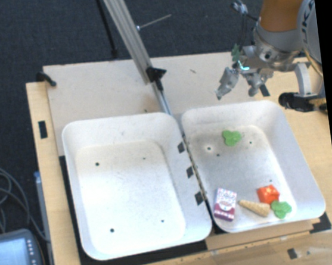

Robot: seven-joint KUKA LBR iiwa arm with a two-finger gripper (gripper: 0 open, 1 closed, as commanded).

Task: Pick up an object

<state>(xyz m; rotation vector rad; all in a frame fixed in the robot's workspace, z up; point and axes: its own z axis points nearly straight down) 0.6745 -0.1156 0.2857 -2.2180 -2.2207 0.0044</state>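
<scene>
**Desk:** Hovering above the far rim of the right bin (295,137), the gripper (241,83) hangs off the grey-and-orange arm (281,19). What is it carrying?

**Photographer:** Nothing that shows. The two fingers stand apart, one angled out to the left, with only bare bench visible between them. That looks like a hand readied for a descent, held high so it clears the bin wall.

**Desk:** And the candidates for picking?

**Photographer:** All in the right bin. A small green piece (231,137) lies alone near the far end, nearest the gripper. Bunched at the near corner are a purple-and-white carton (224,204), a tan cone-shaped piece (255,207), a red piece (268,194) and a second green piece (281,208); the red and green ones appear to touch.

**Desk:** Which is the likelier target?

**Photographer:** My guess is the lone green piece: open floor around it leaves room for the fingers, whereas the corner cluster sits crowded against the sloping wall.

**Desk:** The left bin (74,170)?

**Photographer:** White floor, speckled. A metal strut (133,40) slants over the bench behind it.
</scene>
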